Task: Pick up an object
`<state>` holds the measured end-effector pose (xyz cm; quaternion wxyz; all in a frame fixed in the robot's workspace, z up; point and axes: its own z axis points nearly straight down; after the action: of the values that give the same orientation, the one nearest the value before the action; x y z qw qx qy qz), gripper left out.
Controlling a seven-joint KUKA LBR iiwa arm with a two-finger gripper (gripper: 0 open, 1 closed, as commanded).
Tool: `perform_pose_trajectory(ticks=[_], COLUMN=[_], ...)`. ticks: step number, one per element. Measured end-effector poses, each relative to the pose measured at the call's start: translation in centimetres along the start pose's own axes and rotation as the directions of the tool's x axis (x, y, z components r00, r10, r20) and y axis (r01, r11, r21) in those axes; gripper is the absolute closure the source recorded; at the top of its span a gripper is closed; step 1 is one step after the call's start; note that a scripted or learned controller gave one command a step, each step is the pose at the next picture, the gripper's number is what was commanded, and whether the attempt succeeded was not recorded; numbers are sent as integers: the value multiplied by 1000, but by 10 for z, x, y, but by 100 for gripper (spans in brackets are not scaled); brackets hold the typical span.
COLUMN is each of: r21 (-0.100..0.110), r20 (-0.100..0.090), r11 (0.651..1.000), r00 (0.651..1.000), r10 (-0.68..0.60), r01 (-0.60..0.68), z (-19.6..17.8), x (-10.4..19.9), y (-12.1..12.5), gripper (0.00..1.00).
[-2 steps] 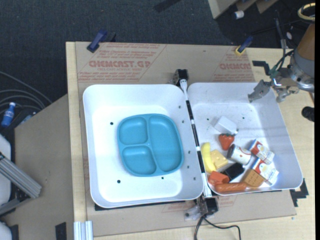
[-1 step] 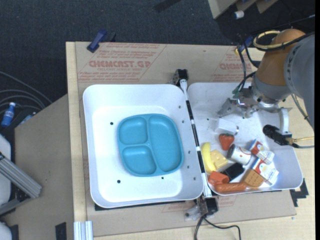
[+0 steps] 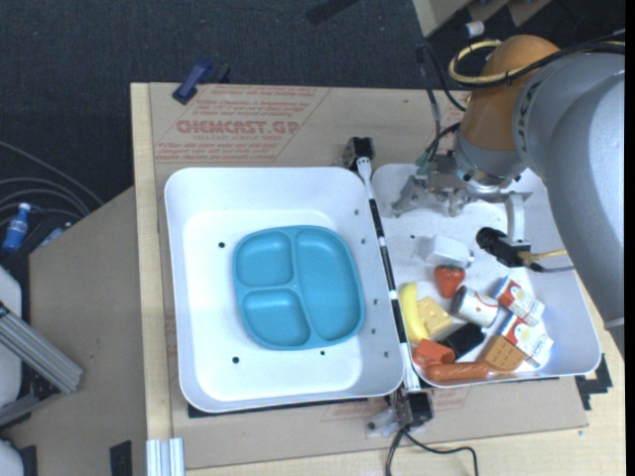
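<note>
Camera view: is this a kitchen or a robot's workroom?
Probably a robot's workroom, like a lab. A grey arm reaches over two white bins on a bench; one holds a blue plate, the other toy food. Cables lie about.

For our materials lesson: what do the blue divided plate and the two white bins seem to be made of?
Blue divided plate: probably moulded plastic, matte, with an even colour and soft rounded dividers. Left bin and right bin: likely thin plastic, smooth and slightly glossy, with rounded corners and thin rims.
</note>
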<state>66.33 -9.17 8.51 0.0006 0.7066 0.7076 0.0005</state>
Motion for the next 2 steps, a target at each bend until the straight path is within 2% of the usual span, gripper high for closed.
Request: perform_pose_trajectory(ticks=[1, 2], r21=[5, 2], r20=[-1, -1], r11=[1000, 1000], r00=[1000, 1000], r10=[3, 2], r01=[-3, -2], z=[1, -9], x=[-2, -1], y=[-143, -142], gripper=[0, 100])
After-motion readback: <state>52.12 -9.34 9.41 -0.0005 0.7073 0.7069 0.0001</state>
